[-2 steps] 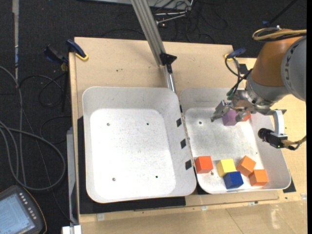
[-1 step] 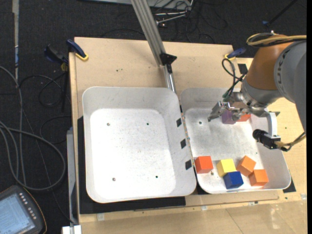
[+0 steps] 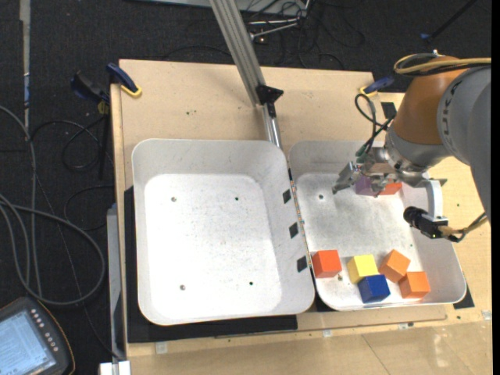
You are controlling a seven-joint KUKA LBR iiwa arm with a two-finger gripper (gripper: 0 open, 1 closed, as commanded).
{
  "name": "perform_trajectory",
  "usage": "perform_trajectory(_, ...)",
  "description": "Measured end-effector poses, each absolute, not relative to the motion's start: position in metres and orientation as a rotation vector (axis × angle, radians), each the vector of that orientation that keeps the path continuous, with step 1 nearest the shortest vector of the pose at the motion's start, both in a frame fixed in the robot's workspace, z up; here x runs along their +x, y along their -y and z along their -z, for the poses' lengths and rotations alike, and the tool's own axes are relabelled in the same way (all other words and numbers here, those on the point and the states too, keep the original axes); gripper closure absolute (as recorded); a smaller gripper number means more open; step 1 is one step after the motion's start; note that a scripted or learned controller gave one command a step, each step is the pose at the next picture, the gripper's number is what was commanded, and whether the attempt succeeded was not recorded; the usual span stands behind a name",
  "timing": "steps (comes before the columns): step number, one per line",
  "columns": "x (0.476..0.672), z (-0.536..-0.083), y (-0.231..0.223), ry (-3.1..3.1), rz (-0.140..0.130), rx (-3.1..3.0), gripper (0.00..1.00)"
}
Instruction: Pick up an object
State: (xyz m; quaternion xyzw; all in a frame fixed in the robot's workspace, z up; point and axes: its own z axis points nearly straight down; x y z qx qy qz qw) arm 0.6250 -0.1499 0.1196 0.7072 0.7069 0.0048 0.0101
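A wooden desk [image 3: 203, 100] carries two white bins. In the right bin [image 3: 367, 225], the pincer [image 3: 366, 180] grips a purple block [image 3: 364, 184] near the far side. Five blocks cluster at the near edge: three orange [image 3: 326, 262], one yellow [image 3: 362, 268], one blue [image 3: 374, 288].

A tan wooden bench [image 3: 195, 100] stands on dark carpet [image 3: 55, 45] strewn with cables [image 3: 47, 209].
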Motion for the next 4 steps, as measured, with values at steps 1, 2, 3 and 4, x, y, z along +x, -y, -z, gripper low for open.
perform_trajectory(1, 0.625, -0.128, 0.151, -2.205, -0.014, 2.206, 1.0)
perform_trajectory(2, 0.625, -0.172, 0.147, -2.22, -0.005, 2.215, 1.0)
perform_trajectory(3, 0.623, -0.223, 0.138, -2.221, -0.006, 2.213, 1.0)
perform_trajectory(4, 0.615, -0.283, 0.139, -2.219, -0.006, 2.213, 1.0)
